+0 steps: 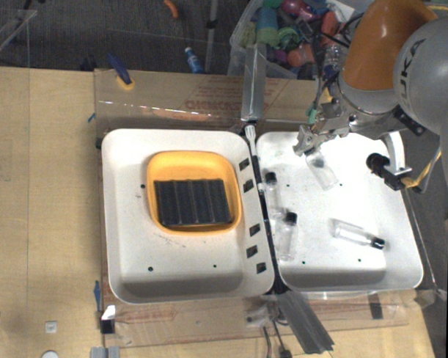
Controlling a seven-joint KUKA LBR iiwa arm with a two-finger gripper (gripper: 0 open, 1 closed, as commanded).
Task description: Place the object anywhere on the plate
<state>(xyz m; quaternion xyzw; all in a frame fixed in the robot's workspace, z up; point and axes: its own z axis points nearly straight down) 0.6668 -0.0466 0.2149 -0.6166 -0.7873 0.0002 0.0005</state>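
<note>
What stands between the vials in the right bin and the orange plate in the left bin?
The raised rims where the two bins meet run between the vials and the orange plate. A dark ribbed block already lies on the plate, covering most of its middle. The gripper is over the right bin's far edge.

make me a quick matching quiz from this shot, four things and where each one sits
Things:
1. orange plate
2. black ridged block
3. clear vial with black cap
4. tool

Places:
A. lying on the plate
B. over the right bin's far edge
C. in the left bin
D. right bin, near right part

Pairs: 1-C, 2-A, 3-D, 4-B
</note>
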